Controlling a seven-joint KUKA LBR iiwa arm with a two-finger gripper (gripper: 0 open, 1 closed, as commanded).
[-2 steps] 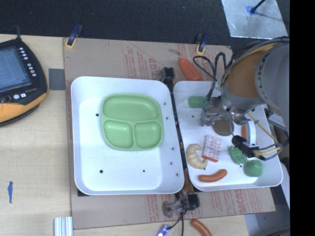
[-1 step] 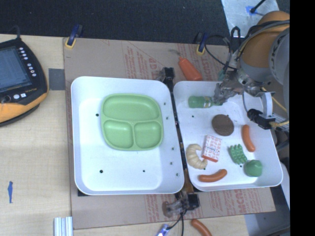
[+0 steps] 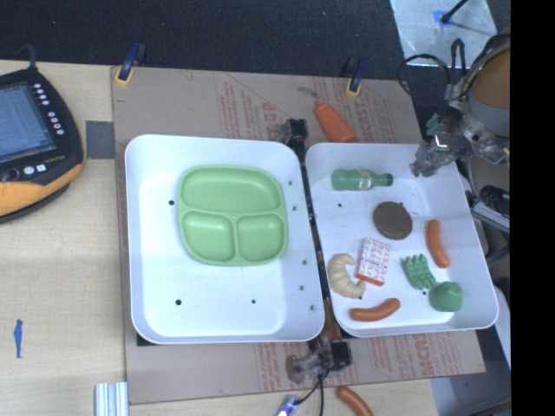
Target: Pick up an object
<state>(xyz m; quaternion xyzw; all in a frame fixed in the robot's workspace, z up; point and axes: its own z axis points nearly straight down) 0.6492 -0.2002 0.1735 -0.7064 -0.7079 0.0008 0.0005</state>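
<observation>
Claw (image 3: pixel 431 159) over right bin's (image 3: pixel 486 315) far corner.
Finger spread impossible to tell; green bottle (image 3: pixel 361 179) just left, brown disc (image 3: pixel 393 220) below.

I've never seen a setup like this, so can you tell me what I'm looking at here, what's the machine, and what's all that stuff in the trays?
One camera looks down at a slant on a bench with two shallow white bins. The robot arm reaches in from the right; its gripper hangs over the right bin's far corner, holding nothing that I can see. The left bin holds a green divided plate. The right bin holds toy food: a green bottle, a brown disc, two sausages, a croissant, a small carton and green vegetables. A control pad lies at left.
</observation>
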